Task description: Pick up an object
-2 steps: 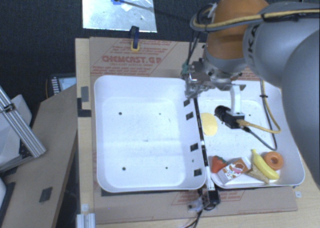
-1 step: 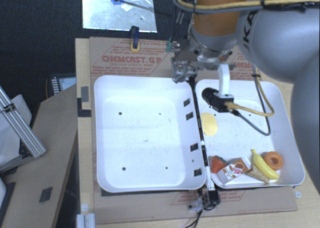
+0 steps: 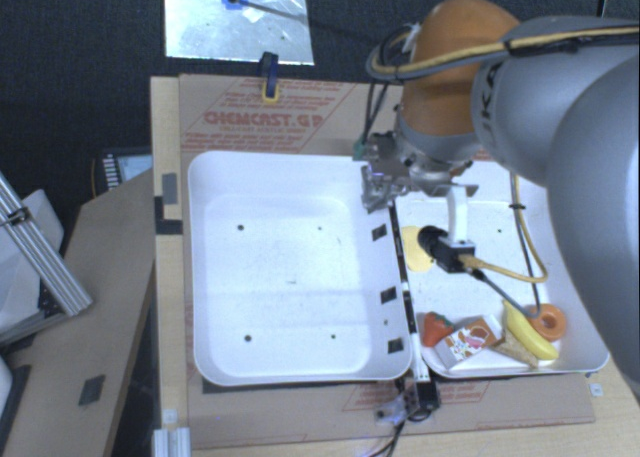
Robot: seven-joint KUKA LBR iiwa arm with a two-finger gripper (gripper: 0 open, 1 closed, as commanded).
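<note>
A: Where is the gripper (image 3: 378,188), and how wide is it?

B: It hangs over the divider between the 2 bins, near the far end of the right bin (image 3: 500,197). I cannot tell how it is set; the grey arm (image 3: 560,95) and its orange band (image 3: 455,45) cover most of it. Nothing can be seen in its grasp.

A: And the things to pick?

B: All lie in the right bin. A banana (image 3: 528,333) sits at its near edge, long axis running from the bin's middle toward the near right corner. Touching it on the right is an orange ring (image 3: 549,323). Just left of the banana lies a small red and white packet (image 3: 466,341), with a red piece (image 3: 436,329) beside it. A yellow disc (image 3: 417,250) sits nearer the divider, partly hidden by a black part of the arm.

A: The left bin (image 3: 290,265)?

B: Only small dark specks show on its floor.
</note>
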